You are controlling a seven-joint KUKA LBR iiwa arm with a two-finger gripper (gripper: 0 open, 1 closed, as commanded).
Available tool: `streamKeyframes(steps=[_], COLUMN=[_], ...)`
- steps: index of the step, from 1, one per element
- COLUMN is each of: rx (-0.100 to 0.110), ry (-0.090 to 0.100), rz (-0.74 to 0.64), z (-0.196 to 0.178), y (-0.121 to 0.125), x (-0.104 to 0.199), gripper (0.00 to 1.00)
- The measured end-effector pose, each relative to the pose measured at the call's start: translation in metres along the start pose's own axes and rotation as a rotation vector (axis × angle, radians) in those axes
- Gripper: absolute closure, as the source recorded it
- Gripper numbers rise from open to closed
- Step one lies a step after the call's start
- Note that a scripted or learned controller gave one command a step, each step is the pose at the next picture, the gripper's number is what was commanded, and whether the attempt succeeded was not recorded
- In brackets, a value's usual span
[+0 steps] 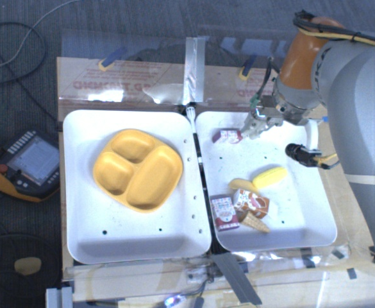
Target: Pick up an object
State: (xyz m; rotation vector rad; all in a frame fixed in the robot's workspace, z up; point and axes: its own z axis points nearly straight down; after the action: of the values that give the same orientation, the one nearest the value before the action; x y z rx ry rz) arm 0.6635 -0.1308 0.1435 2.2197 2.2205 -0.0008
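My gripper [254,129] hangs low over the back of the right bin [315,204], with the grey arm and its orange band rising behind it to the right. Just left of the gripper's tip lies a small maroon and white packet [227,135], very close to it or touching; I cannot tell which. Further forward in the same bin lie a yellow banana-shaped toy [269,176], a tan piece [241,185], a red and white packet [223,212], a brown and white packet [252,203] and a small waffle cone [256,223].
The left bin [84,236] holds a yellow three-compartment plate [138,169]. A ridge [199,165] separates the two bins. A black fitting with a yellow cable [302,154] sits over the right bin's right side. A hand-held control pendant [27,165] lies on the floor at left.
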Motion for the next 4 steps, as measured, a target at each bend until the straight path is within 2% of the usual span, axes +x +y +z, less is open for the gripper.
streamKeyframes(steps=[1,2,3,4], rx=[-0.010,-0.017,-0.013,-0.022], ry=[0.000,-0.006,-0.004,0.002], rz=[0.069,-0.045,0.067,-0.231], z=[0.052,0.051,0.052,0.049], y=[-0.086,-0.152,-0.095,-0.142], x=[-0.014,-0.060,-0.056,-0.084], gripper=[0.00,0.00,0.00,0.00])
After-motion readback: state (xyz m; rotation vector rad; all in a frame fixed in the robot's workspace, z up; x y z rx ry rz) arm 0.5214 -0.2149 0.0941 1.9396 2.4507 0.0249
